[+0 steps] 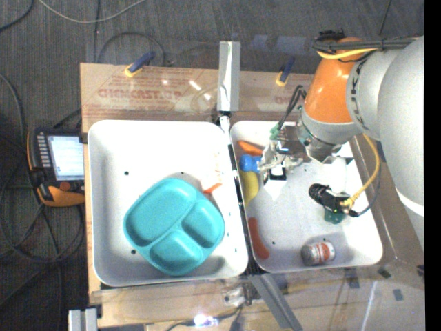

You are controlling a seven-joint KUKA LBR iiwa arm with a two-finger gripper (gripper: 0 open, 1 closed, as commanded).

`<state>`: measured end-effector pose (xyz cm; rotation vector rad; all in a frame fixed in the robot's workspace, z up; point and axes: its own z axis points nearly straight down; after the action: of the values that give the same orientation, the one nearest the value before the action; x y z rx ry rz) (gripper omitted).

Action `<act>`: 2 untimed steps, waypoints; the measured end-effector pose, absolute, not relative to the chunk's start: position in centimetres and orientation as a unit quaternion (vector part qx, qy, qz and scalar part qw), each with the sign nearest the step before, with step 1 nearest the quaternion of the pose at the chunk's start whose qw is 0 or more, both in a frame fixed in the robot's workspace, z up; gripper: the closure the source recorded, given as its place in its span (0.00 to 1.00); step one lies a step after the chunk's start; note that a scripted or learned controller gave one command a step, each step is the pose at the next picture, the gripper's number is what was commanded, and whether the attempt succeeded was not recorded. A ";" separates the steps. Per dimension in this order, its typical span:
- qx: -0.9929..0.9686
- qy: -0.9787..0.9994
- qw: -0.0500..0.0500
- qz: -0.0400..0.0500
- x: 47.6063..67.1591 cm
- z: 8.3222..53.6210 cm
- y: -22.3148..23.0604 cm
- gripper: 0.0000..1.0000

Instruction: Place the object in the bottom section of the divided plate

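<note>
**Teal plate in the left bin, arm over the right**

Dark grey carpet strewn with cables lies around the bench, where two white bins sit side by side.

Nearest the camera, at 5 o'clock in the right bin (298,216), a small can (318,252) lies on its side; its label is too blurred to read. At 7 o'clock in that bin lies a red stick (255,234), close to the left wall.

At 5 o'clock in the left bin (117,150) rests the teal divided plate (176,226), flat, with three sections. A small orange scrap (212,187) lies just beside its rim, at the plate's 1 o'clock.

Farther back, along the right bin's left wall, a yellow thing (250,185) sits at 9 o'clock, with a blue thing (247,163) touching it beyond and an orange thing (249,145) at 11 o'clock. Which of these is the task's object cannot be told.

The gripper (274,165) hangs just beside the blue thing; whether it is parted or closed cannot be told. Dark lettering runs along the grey arm (393,81) beside its orange band (334,95), only partly legible.

At the left bin's 9 o'clock, a pendant (58,161) shows a lit screen, its text too small to read. Beyond the bins, a brown board (138,95) bears red print, too faint to read surely.
</note>
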<state>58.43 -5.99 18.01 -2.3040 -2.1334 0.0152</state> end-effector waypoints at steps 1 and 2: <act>-0.722 -0.692 -0.004 0.006 56.4 18.2 0.2 1.00; -0.608 -0.794 -0.001 0.001 51.8 18.3 4.9 1.00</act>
<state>51.84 4.91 18.33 -1.9099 -2.4962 0.0018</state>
